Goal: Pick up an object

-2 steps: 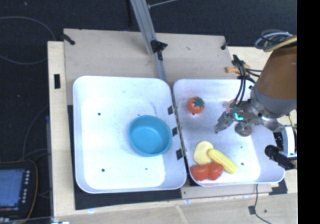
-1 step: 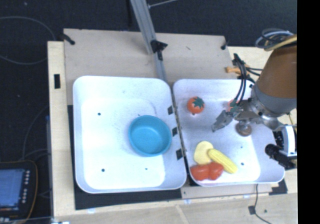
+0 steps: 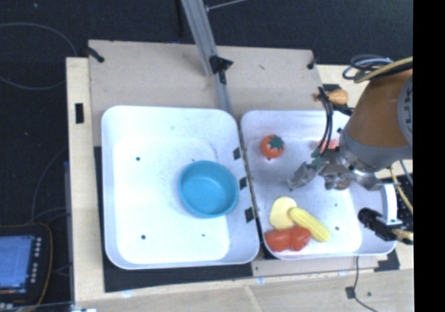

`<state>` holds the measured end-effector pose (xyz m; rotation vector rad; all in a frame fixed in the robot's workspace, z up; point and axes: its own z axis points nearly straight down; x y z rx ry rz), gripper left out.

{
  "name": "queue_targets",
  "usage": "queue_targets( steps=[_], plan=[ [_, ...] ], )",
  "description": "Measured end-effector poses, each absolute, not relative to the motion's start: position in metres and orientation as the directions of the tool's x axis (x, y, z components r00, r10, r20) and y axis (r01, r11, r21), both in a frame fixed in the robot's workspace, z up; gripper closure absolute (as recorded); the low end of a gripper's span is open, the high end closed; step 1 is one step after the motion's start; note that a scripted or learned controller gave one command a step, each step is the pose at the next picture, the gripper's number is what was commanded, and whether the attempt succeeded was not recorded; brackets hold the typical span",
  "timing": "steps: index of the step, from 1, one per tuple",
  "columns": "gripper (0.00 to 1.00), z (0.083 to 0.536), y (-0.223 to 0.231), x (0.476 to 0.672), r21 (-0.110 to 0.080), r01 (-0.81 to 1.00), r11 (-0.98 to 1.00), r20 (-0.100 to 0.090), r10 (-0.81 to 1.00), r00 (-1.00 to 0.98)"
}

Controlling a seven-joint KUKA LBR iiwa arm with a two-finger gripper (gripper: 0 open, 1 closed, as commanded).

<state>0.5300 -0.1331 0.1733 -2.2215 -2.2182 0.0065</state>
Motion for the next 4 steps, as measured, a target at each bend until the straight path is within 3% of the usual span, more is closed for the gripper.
queue_targets(
  steps=[1, 2, 3, 4],
  plan=[
    [0.00, 0.109, -0.131, 0.530, -0.006, 1.000, -0.001, -0.001, 1.000, 0.001],
    [0.00, 0.101, -0.133, 0.530, -0.003, 1.000, -0.005, 0.000, 1.000, 0.005],
    [1.00, 0.114, -0.133, 0.533, 0.006, 1.000, -0.014, 0.003, 1.000, 0.014],
    [1.00, 0.179, -0.132, 0.541, 0.009, 1.000, 0.006, 0.000, 1.000, -0.006]
  ],
)
